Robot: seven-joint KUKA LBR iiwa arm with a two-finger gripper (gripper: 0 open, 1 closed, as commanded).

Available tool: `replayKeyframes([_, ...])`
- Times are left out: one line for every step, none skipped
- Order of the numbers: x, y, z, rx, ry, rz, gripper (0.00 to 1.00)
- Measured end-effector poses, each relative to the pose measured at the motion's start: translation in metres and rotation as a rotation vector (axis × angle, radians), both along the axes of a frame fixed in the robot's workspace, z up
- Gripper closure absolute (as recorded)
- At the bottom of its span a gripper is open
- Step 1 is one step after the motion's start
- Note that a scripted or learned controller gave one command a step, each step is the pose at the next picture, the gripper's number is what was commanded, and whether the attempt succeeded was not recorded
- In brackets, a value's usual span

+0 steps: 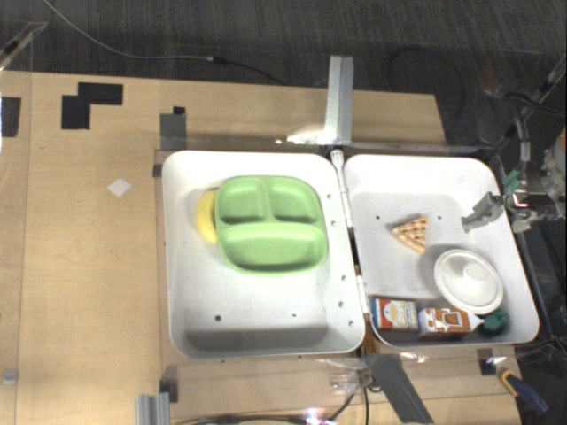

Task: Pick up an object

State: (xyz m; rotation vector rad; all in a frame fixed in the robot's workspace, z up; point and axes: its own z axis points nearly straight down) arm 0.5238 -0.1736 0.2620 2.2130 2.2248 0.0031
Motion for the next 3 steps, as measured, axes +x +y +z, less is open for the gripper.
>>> replayKeyframes([0.067,-0.007,-0.114,0.002,0.004,-0.153,0.00])
replayKeyframes([0.067,-0.007,-0.113,0.002,0.003,-0.154,0.00])
replayKeyframes([0.074,0.054,-0.174,0.001,-0.005,-0.105,0.00])
